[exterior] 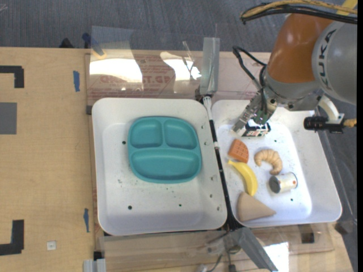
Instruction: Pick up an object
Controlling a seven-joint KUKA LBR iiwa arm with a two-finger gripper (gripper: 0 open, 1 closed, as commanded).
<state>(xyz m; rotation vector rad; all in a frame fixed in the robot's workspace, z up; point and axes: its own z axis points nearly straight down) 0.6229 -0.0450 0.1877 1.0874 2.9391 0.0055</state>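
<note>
The hand (253, 119) hangs near the far edge of the right bin (300, 205), close to the wall between the two bins. It is low over a small black and white thing (256, 130). One cannot tell if the hand is open or closed. Just in front of the hand lie a waffle piece (239, 150), a croissant (269, 159), a banana (246, 176), a metal cup (283, 182) and a tan wedge (253, 207). To its side, the left bin (113, 208) holds a teal tray (164, 149). Both bins sit on a brown table (42, 169).

Arm (317, 44) cut off by the right edge, tool (253, 119) fingers too small to tell apart
</note>
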